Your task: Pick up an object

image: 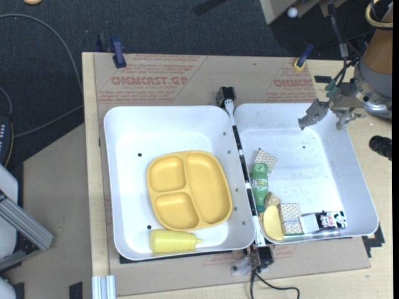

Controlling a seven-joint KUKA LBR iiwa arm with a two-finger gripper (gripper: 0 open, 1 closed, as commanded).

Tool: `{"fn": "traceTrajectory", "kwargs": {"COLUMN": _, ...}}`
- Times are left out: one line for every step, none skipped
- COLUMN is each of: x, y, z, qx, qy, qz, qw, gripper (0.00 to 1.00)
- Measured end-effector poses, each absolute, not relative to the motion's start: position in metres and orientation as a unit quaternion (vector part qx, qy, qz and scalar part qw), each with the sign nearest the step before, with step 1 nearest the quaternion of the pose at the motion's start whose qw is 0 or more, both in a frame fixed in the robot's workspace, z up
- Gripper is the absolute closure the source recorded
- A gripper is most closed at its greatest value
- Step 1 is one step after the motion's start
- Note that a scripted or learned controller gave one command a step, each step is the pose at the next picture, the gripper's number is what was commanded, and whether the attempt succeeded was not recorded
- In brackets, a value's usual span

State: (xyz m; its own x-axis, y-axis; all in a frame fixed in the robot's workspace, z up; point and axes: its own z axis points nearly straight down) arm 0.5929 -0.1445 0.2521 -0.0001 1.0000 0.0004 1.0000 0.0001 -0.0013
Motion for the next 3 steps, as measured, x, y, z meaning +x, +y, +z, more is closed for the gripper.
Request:
{"fn": "traceTrajectory", "kwargs": {"x": 0.6, "y": -0.224, "z": 0.161, "qx": -0.707, "qy": -0.707, "qz": 0.0011, "qw": 0.001, "gripper": 0.0}}
{"fn": "traceTrajectory", "kwargs": {"x": 0.486, "y": -0.201, "z": 0.084, "qx": -0.708, "qy": -0.707, "qz": 0.0002, "qw": 0.001, "gripper": 0.0}}
{"fn": "traceTrajectory", "kwargs": {"x": 0.547, "y": -0.216, "z": 0.162, "qx": -0.707, "qy": -0.707, "qz": -0.0002, "qw": -0.001, "gripper": 0.0}}
